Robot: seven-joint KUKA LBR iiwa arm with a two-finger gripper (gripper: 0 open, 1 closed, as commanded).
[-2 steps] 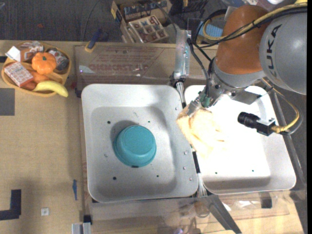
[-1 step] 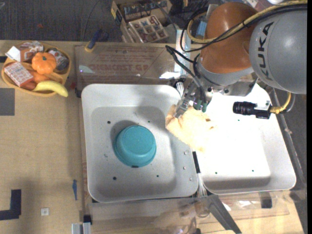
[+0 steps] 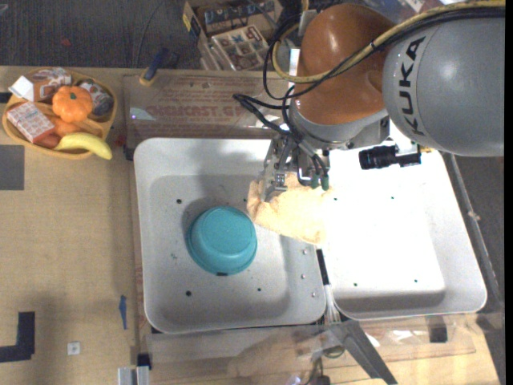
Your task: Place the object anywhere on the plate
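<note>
Teal against white, the upturned plate [image 3: 223,240] sits near the middle of the left bin [image 3: 160,175], at lower centre of the frame. Just to its upper right, a pale yellow cloth-like object [image 3: 295,215] lies crumpled across the inner edge of that bin, close beside the plate but not on it. The gripper [image 3: 296,173] stands directly above the object's upper edge, reaching down from the grey arm [image 3: 449,70] at upper right; whether it grasps the object I cannot tell. As I judge it, the placing is not yet done: the object must travel leftward and downward onto the plate.
</note>
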